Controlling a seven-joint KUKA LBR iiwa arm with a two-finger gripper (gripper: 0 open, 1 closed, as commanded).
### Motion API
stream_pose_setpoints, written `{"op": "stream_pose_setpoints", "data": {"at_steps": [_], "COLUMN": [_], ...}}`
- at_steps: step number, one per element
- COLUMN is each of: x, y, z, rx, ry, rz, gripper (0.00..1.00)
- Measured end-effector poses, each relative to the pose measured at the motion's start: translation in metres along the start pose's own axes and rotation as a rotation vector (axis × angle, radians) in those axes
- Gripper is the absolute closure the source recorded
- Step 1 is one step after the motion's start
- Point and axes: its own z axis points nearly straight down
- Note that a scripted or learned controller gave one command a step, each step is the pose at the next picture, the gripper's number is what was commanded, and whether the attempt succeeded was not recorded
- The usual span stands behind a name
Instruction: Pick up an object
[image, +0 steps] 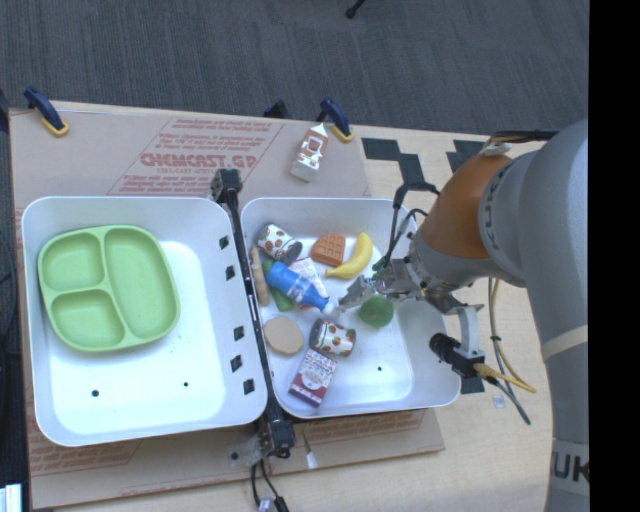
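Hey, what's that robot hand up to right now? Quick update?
Hand low in right bin, beside green ball. Nothing seen held. Banana and blue bottle close by.

Arm: one, grey with an orange band above the wrist, entering from the right and angled down toward the left. Pincer (362, 291): metallic, lowered, tip pointing left.

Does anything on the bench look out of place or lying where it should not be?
Yes. One small white carton with a red label lies outside both bins, on the brown cardboard sheet behind the right white bin, where the other items sit.
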Motion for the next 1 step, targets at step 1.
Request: {"op": "stream_pose_setpoints", "data": {"at_steps": [1], "x": [0.0002], "y": [0.0004], "z": [-0.0101], "rx": [0.001], "ry": [-0.001], "rz": [-0.004], "gripper": [1.00]}}
